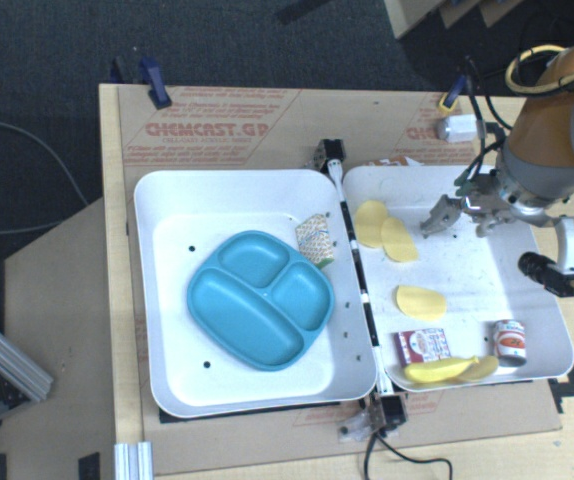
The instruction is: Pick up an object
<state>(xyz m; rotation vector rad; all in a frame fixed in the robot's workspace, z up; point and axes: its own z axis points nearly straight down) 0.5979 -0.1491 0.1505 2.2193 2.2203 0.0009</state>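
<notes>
Camera view. Two shallow white bins side by side on a cardboard-covered bench. Left white bin [157,268], centre-left of frame: a blue plastic divided plate [257,298] lying flat in its middle, and a small crumpled patterned wrapper [314,238] touching the plate's upper right edge.

Right white bin [557,338], centre-right of frame: two pale yellow flat chip-like pieces [384,230] overlapping near the bin's upper left; a third pale yellow flat piece [421,301] alone in the middle; along the lower wall a small red and white carton [423,346], a yellow banana-shaped toy [450,370] just below it, and a small red and white can [510,340] toward the lower right.

Grey arm with orange band enters from the upper right of frame. Two-finger gripper [465,216] sits over the upper part of the right bin, fingers spread apart, nothing between them.

Key relation: the overlapping yellow pair lies nearest, to the left of the fingertips and slightly lower in frame, near but apart. Its long axis runs from upper left to lower right. The lone yellow piece lies farther, below and left; the carton, banana and can are well apart, toward the bottom of frame.

Judgement: no object yet secured; flat pieces look hard to pinch from above.
</notes>
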